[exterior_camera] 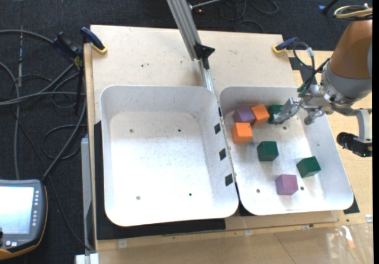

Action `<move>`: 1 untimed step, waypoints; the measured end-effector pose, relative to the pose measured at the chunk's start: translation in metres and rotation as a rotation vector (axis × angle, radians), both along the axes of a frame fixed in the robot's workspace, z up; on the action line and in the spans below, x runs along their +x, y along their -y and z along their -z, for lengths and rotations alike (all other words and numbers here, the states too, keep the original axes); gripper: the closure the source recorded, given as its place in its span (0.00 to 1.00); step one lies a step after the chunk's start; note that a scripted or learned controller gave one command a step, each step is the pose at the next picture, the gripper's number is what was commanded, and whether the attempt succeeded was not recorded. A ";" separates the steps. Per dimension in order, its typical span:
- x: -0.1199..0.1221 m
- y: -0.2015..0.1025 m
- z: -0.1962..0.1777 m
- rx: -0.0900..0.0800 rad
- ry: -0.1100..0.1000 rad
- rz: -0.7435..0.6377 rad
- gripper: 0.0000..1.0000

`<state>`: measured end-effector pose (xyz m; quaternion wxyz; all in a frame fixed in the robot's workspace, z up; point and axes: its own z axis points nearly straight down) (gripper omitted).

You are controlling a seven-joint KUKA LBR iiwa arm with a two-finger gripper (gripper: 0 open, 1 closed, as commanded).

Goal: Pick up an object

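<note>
The right white bin [331,156] holds several small blocks. A purple block [242,116] and an orange block [260,113] sit side by side at its back left, with a second orange block [241,132] just in front. A dark green block [275,110] lies beside the orange one, partly hidden by a finger. Further forward are a green block [267,151], another green block [308,166] and a purple block [286,184]. My gripper [296,115] hangs over the bin's back right, open, with nothing between its fingers; its left finger [283,112] is right next to the dark green block.
The left white bin [118,138] stands beside the right one. A slanted metal rail [180,11] runs from the top down to the gap between the bins. Blue-and-yellow clamps [92,39] grip the board's back corners. Cables lie on the floor around the bench.
</note>
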<state>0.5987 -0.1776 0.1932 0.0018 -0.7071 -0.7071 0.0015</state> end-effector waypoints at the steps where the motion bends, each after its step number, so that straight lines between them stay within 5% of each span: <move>1: 0.005 -0.006 0.061 0.001 0.000 -0.002 0.00</move>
